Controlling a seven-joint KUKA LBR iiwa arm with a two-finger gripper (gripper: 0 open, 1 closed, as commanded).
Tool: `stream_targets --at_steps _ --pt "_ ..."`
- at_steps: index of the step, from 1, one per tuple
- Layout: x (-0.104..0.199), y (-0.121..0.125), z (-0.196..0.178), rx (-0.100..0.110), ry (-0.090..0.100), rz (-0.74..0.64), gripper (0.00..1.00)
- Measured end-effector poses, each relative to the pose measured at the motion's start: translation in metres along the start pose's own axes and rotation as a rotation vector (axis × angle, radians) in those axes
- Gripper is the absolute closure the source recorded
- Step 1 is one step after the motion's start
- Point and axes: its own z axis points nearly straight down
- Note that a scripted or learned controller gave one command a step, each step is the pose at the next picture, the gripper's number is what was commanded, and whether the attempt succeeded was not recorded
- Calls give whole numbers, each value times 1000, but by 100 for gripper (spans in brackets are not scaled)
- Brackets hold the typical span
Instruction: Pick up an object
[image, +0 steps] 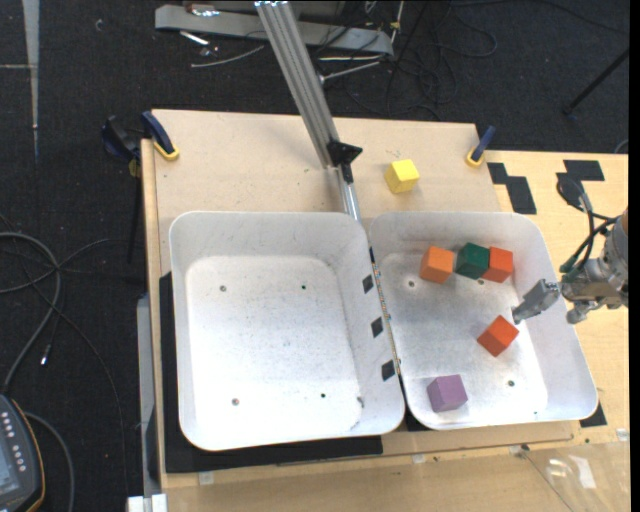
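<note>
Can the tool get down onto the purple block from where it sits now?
Probably yes. The purple block stands alone near the right bin's front, apart from the red-orange block beside the tool.

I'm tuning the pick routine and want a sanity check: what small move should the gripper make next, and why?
Probably a short shift toward the bin's middle and down: the gripper hangs at the right bin's right rim, just up and right of the red-orange block, which lies apart from the other blocks, so it looks the easiest pick.

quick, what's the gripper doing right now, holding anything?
Gripper: open or shut cannot be told; nothing seen held. It sits just above the red block.
</note>
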Motion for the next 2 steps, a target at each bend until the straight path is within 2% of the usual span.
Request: stream_targets --at_steps 1,2 --pt "-2 79 144 0 -1 -5 0" --pt "-13 26 141 3 0 4 0"
